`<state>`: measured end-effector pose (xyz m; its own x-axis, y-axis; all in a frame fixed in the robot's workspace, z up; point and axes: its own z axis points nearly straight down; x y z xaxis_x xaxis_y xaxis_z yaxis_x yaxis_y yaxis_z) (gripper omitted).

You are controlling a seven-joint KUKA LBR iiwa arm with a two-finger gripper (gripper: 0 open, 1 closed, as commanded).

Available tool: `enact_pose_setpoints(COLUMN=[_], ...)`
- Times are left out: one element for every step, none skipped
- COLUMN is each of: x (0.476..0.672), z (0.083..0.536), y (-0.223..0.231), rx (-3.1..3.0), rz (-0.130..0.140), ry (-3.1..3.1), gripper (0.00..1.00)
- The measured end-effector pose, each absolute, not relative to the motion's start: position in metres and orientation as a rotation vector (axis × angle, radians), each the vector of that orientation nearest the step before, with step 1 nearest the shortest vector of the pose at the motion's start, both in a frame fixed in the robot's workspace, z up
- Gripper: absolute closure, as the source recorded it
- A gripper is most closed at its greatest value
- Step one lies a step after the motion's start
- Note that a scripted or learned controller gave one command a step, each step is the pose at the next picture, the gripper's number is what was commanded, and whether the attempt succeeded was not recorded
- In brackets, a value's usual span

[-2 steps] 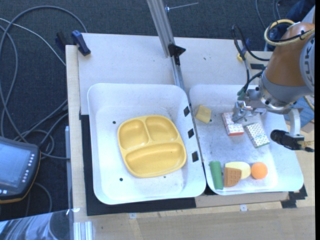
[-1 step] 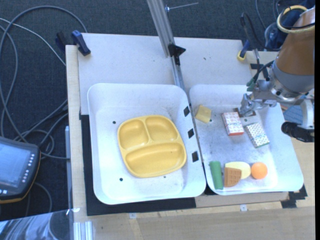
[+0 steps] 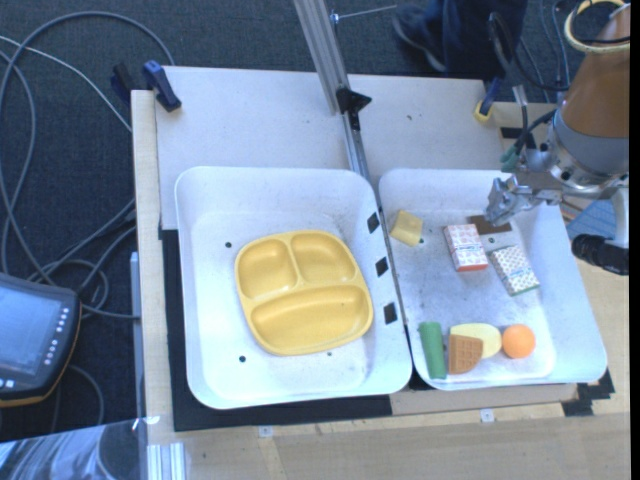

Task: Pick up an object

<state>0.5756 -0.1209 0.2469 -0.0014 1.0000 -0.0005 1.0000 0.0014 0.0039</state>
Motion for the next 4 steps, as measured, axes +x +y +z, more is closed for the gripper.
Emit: enact_pose_setpoints(x=[0.598,0.613,0.629,0.641], z=[0.251,0.242,0.245,0.230], y=[-0.062,-0.020,0.023,0.079], rx=[2.212,2.215,2.214,2.215], rz=[0.005,0.003,0.005,0.003], ry=[2.230,2.227,2.228,2.229], gripper=[1.00,1.00,1.00,1.00])
